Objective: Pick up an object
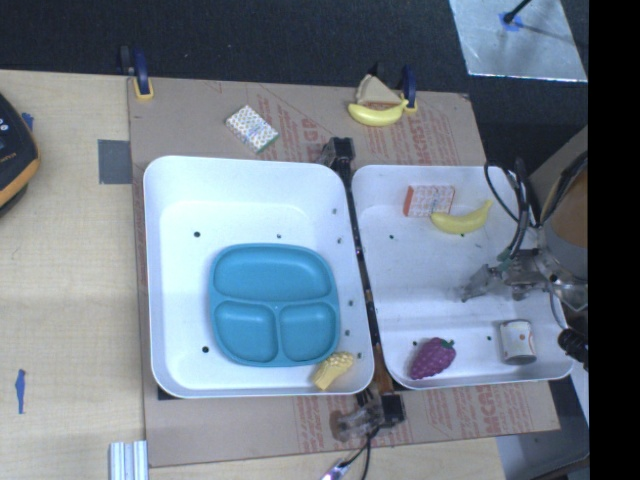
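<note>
Overhead view of the surface (60, 298), read left to right. The left bin (175, 183) carries a blue sectioned tray (273, 303), smooth moulded plastic with rounded corners and three wells; a yellow ridged corn piece (333, 370) lies at the tray's 5 o'clock, against the bin's lower rim. The right bin (400, 288) holds the candidate objects: a purple grape cluster (432, 357) with a knobbly surface at 7 o'clock of the bin, an orange-and-white printed packet (428, 200) at 11 o'clock, a curved glossy banana (461, 219) touching the packet's lower right corner, and a small white cup-like cylinder (516, 340) at 5 o'clock. The hand (482, 284) is seen low over the bin floor at 3 o'clock of the bin, with no object between its fingers; whether it is spread or closed cannot be told. No object is yet lifted. For a sound pick, the hand is best centred over a single, well-separated item; the grape cluster and the cylinder are judged nearest and free of neighbours, whereas the banana rests against the packet and a rounded glossy skin may slip.
</note>
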You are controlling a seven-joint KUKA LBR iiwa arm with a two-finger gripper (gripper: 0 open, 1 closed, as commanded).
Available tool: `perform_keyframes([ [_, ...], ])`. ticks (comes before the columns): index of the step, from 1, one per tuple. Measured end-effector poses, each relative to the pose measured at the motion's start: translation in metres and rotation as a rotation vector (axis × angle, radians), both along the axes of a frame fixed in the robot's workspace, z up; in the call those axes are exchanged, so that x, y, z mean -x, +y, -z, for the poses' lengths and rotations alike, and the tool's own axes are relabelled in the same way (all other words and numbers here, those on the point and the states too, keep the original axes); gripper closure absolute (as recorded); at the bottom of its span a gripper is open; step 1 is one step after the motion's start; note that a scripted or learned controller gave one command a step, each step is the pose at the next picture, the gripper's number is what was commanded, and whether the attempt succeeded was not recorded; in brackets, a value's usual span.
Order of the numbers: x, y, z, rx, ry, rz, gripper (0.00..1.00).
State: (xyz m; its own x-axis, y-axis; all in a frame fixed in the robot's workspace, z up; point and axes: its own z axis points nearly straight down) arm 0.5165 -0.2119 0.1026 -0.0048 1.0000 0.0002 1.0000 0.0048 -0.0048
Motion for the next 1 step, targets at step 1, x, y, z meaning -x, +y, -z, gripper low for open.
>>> perform_keyframes([
  [1, -0.0690, 0.0091, 0.0105, 0.000, -0.003, 0.000, 0.00],
])
